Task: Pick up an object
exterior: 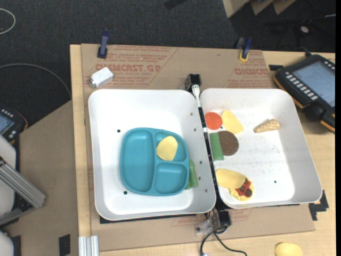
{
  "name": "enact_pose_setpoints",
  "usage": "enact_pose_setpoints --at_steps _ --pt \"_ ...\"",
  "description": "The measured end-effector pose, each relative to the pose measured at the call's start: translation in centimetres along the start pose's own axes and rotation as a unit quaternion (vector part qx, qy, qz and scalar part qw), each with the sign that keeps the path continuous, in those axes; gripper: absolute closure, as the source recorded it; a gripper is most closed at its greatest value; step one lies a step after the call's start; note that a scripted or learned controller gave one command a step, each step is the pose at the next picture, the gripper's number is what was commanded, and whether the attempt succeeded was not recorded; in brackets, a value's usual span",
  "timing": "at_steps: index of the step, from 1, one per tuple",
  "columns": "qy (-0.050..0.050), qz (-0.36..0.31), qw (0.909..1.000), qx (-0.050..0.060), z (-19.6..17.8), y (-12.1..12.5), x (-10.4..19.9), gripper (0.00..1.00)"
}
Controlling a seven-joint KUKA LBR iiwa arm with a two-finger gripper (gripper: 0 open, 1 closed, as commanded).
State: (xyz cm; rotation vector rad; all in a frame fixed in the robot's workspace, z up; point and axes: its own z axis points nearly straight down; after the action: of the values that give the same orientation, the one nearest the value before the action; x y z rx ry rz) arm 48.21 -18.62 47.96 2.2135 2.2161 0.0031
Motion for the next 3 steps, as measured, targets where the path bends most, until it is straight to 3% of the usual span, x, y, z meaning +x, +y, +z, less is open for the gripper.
enact_pose_setpoints --at_steps 1,2,3 --pt "0.005 0.0 0.9999 0.009 10.8 -0.4 1.8 1.0" --pt "0.001 0.001 1.0 0.003 18.9 7.7 -3.8 1.0" --pt "0.006 0.001 0.9999 0.011 26.9 0.5 1.7 1.0"
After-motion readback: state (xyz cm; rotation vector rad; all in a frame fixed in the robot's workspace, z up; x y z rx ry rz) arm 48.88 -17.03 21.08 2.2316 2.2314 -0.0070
